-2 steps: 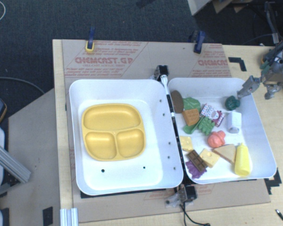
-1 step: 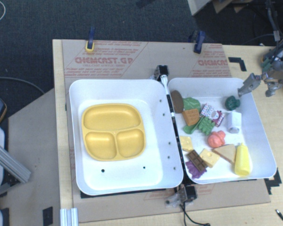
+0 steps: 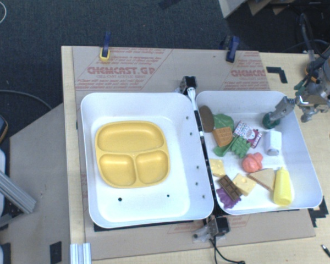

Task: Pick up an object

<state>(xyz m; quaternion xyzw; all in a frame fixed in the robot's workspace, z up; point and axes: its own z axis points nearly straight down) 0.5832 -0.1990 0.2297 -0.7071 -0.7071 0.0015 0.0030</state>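
Note:
The right bin [image 3: 305,147] holds a heap of toy food. In it lie a brown piece [image 3: 206,119], a green leafy piece [image 3: 224,120], an orange waffle [image 3: 223,136], a red-and-white packet [image 3: 247,132], a white cylinder [image 3: 273,142], a red tomato [image 3: 253,161], a bread wedge [image 3: 262,177], a yellow bottle [image 3: 282,186], cheese cubes [image 3: 243,183] and a chocolate bar [image 3: 228,187]. My gripper [image 3: 274,118] hangs over the bin's upper right part, just above the white cylinder. Nothing is seen held in it.
In the left bin [image 3: 91,120] rests a yellow three-compartment tray [image 3: 133,152]. A black hinge strip [image 3: 198,142] runs between the bins. Blue clamps [image 3: 231,47] hold the cardboard base at the far edge. The arm's wrist [image 3: 319,95] sits beyond the right bin's rim.

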